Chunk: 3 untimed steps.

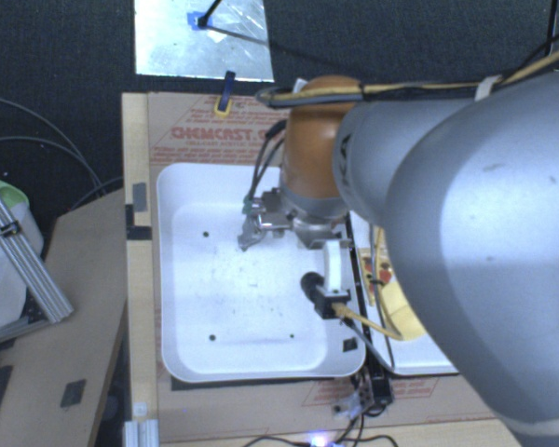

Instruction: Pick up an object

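Note:
My gripper [303,264] hangs below the orange wrist band [317,147] over the right part of the left white bin [182,277]. A yellow object [402,319] with a reddish patch lies in the right bin [419,366], close to the divider, and my arm hides most of it. No object shows at the gripper. The big grey arm covers almost all of the right bin.
The left bin's floor shows small dark marks and specks. A cardboard sheet [205,128] lies under both bins. Cables [363,403] trail at the front edge. A metal plate [200,26] lies behind the bins, and aluminium rails [19,259] stand at the left.

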Each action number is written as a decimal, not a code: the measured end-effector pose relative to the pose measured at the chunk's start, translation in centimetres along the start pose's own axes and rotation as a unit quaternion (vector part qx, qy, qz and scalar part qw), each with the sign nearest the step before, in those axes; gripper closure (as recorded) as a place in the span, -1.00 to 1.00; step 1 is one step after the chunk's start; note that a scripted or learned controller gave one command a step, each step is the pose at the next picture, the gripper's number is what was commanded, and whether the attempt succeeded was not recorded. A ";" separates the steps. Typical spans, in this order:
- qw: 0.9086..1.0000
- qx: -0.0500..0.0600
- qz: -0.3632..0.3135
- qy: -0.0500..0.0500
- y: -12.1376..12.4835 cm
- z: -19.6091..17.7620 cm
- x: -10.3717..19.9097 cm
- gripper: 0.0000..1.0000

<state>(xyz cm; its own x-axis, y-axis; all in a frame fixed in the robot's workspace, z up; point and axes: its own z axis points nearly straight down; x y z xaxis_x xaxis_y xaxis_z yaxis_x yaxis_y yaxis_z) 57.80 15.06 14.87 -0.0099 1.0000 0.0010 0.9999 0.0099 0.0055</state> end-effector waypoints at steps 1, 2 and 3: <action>1.000 -0.002 -0.001 0.003 -4.8 -12.5 7.1 -1.00; 1.000 -0.002 0.002 0.001 2.7 -15.6 8.5 -1.00; 1.000 0.005 0.008 -0.003 8.4 -4.3 1.6 -1.00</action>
<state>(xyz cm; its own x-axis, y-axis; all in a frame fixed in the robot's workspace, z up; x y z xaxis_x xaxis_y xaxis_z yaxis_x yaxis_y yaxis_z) 66.12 16.76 19.17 0.0060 1.0000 -0.0045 1.0000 -0.0060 -0.0044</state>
